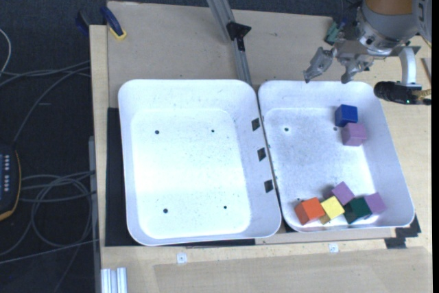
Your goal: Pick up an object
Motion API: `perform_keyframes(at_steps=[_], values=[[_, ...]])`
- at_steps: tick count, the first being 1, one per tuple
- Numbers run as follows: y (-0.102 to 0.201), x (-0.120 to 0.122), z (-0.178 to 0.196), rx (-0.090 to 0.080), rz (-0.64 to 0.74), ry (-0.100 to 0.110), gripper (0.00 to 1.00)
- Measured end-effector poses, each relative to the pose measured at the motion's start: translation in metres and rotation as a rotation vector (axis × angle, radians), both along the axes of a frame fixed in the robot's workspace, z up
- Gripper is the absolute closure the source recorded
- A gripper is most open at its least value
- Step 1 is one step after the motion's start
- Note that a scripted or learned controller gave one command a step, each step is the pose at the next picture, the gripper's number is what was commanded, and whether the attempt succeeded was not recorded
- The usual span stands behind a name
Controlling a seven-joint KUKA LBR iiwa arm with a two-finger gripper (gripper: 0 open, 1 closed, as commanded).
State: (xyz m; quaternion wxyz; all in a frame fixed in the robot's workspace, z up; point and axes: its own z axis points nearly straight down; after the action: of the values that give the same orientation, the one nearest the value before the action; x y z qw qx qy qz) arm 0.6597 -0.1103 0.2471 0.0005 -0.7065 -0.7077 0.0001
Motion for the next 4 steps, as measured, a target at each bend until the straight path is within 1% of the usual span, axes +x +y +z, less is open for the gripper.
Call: perform_keyframes(at_steps=[1, 2, 3, 4], values=[[0.0, 0.0, 0.0, 0.0, 0.0, 0.0, 0.0], [-0.008, -0.003, -0.047, -0.001, -0.002, 0.005, 0.0], [-0.003, 0.001, -0.091, 0.0, 0.0, 0.005, 0.0], [-0.002, 0.0, -0.144, 0.0, 0.0, 0.006, 0.0]])
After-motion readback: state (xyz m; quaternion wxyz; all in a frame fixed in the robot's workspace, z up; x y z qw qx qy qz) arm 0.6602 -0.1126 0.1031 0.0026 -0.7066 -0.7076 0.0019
